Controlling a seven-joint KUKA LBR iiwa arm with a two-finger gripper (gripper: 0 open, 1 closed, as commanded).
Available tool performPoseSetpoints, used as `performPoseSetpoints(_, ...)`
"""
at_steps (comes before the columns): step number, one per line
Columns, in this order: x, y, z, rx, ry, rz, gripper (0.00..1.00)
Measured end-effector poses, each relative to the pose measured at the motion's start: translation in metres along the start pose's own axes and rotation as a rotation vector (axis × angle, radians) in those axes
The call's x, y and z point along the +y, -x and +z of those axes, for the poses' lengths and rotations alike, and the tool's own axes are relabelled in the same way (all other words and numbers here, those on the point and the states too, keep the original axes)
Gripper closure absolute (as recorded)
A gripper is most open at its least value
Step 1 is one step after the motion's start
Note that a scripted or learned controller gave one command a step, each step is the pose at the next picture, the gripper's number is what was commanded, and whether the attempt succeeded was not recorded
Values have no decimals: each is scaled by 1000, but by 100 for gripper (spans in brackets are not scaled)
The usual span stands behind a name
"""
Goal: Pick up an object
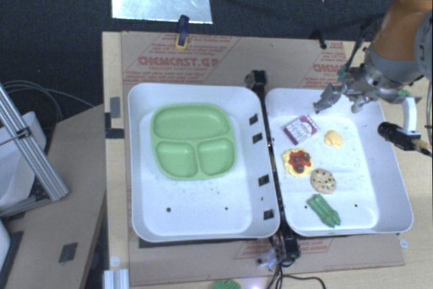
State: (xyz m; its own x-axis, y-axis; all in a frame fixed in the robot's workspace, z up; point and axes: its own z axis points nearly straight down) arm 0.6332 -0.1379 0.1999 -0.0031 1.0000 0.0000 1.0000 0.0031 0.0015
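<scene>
Gripper point(341, 97) poised over the right bin point(389, 172), nothing held yet.

The gripper hangs above the bin's far edge with its two fingers spread apart and nothing between them, a stance that suits descending on one of the small items scattered in the bin. Taking the purple-and-white packet point(300, 128) as landmark: it lies nearest the gripper, just below and left of it, and is probably the easiest target; its long axis runs diagonally, upper right to lower left. The yellow piece point(333, 139) sits just right of the packet, the pizza slice point(298, 162) just below it, the cookie point(323, 180) beyond that, and the green vegetable point(324, 210) farthest, slanting down-right. A green divided plate point(193, 141) rests well left of the packet, in the left bin point(145, 213).
</scene>
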Motion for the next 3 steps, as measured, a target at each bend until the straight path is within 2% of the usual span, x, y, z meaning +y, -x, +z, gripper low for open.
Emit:
performPoseSetpoints(1, -6, 12, 113, 1, 1, 4, 0)
performPoseSetpoints(2, 35, 4, 110, -1, 7, -4, 0)
performPoseSetpoints(3, -42, -4, 109, -2, 14, 5, 0)
